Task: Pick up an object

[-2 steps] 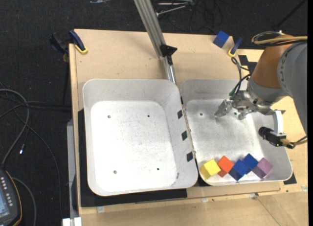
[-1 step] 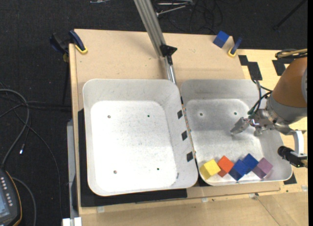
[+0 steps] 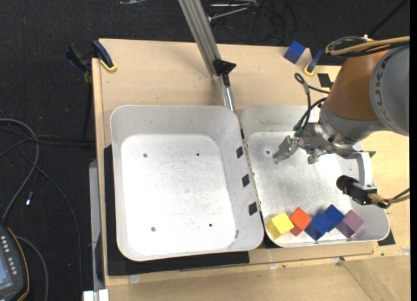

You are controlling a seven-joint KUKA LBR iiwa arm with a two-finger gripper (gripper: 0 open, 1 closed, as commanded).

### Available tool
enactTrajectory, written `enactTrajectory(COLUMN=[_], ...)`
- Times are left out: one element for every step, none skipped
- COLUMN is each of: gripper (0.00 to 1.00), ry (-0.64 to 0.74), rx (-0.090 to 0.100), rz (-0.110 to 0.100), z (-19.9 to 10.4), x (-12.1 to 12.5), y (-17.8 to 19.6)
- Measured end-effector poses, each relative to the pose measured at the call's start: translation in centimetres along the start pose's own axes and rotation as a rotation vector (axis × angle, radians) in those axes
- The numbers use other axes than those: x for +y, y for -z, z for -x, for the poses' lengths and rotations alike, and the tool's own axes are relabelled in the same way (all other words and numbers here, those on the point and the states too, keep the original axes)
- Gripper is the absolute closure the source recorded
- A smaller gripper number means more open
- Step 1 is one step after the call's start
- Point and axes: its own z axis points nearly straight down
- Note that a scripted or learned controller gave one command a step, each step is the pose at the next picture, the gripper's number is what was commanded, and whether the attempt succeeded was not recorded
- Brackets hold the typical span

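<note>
Several small blocks lie in a row along the near edge of the right bin [image 3: 273, 124]: a yellow block [image 3: 281, 225], an orange block [image 3: 300, 219], a blue block [image 3: 326, 221] and a purple block [image 3: 350, 223]. My gripper [image 3: 296, 154] hangs over the middle of that bin, well above and behind the row. Its two grey fingers [image 3: 281, 152] stand apart, open, with nothing between them. The arm's orange band [image 3: 355, 91] rises to the right.
The left bin [image 3: 124, 124] lies beside the right one. A second blue block [image 3: 295, 51] sits on the bench beyond the bins. A slanted metal pole [image 3: 199, 26] ends near the bins' far edge. A clamp [image 3: 98, 55] grips the bench's far left corner.
</note>
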Motion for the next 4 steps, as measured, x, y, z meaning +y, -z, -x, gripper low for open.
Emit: enactTrajectory(gripper=[0.0,1.0,1.0,1.0], ry=[-0.004,-0.004,-0.007,-0.006], rx=[-0.003,-0.005,-0.006,-0.006], rz=[-0.003,-0.002,0.005,0.005], z=[1.1,1.2,2.0,3.0], x=[8.8,8.7,8.8,9.3], y=[-7.3,-5.9,9.2,26.7])
